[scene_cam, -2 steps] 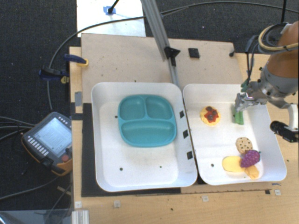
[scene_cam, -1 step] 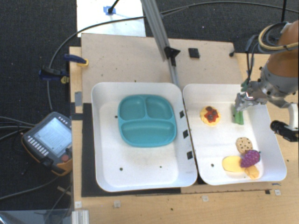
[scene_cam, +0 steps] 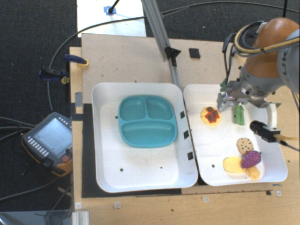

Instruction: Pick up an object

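Over the right bin (scene_cam: pixel 197 125), tool (scene_cam: pixel 226 101) beside a small pizza toy (scene_cam: pixel 211 116) and green piece (scene_cam: pixel 239 115), cookie (scene_cam: pixel 244 145), grapes (scene_cam: pixel 251 159), yellow pieces (scene_cam: pixel 233 165) nearer, teal plate (scene_cam: pixel 147 121) in left bin (scene_cam: pixel 105 139).

Gripper (scene_cam: pixel 226 101) above right bin (scene_cam: pixel 197 139), beside pizza toy (scene_cam: pixel 211 116).

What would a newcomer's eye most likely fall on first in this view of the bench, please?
Probably the teal divided plate, alone in the left white bin. Next, the grey arm with its orange band reaching in from the right, its claw above the right bin near a small pizza toy and a green piece.
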### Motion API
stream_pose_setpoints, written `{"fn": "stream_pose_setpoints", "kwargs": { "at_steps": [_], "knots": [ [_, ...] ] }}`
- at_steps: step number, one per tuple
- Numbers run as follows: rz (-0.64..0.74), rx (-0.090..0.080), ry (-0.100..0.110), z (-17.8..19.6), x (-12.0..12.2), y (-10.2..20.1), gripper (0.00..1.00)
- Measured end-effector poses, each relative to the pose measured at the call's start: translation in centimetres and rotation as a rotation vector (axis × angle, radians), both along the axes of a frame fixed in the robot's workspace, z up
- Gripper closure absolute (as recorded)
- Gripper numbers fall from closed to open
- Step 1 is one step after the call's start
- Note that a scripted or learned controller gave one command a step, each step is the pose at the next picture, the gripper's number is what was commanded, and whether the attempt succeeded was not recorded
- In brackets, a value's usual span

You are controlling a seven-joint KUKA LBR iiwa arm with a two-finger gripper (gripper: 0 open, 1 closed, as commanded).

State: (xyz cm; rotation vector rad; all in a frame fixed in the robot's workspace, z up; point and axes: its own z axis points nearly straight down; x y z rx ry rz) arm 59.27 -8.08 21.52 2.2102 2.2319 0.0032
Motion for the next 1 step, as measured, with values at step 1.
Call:
{"fn": "stream_pose_setpoints", "kwargs": {
  "at_steps": [1],
  "knots": [
    [0.000,0.000,0.001,-0.41,-0.99,4.94,1.00]
  ]
}}
